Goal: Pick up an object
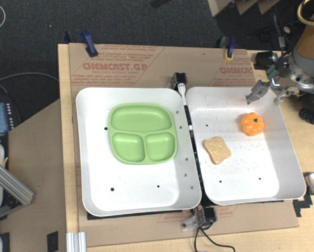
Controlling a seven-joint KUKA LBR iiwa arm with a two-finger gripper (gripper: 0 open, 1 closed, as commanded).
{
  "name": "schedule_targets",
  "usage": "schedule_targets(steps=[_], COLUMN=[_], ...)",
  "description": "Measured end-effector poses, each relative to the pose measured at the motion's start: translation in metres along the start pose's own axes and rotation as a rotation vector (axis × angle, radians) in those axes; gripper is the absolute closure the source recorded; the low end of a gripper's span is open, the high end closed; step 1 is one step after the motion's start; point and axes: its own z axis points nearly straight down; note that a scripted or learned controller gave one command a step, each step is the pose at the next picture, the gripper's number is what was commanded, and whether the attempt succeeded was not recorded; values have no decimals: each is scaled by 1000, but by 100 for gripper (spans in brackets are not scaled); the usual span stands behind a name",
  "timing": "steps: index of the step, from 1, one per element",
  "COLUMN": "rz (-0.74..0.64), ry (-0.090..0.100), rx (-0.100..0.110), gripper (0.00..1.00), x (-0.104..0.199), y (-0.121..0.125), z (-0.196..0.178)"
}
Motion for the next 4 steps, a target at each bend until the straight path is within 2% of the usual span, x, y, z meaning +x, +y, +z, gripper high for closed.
schedule_targets(steps=[1,2,3,4], rz=[-1,-2,-2,0], ry=[15,5,-1,-4], rx=[4,9,-2,-7], gripper=[0,0,0,0], x=[-17,58,54,8], y=[-8,-88,-29,27], z=[111,107,107,106])
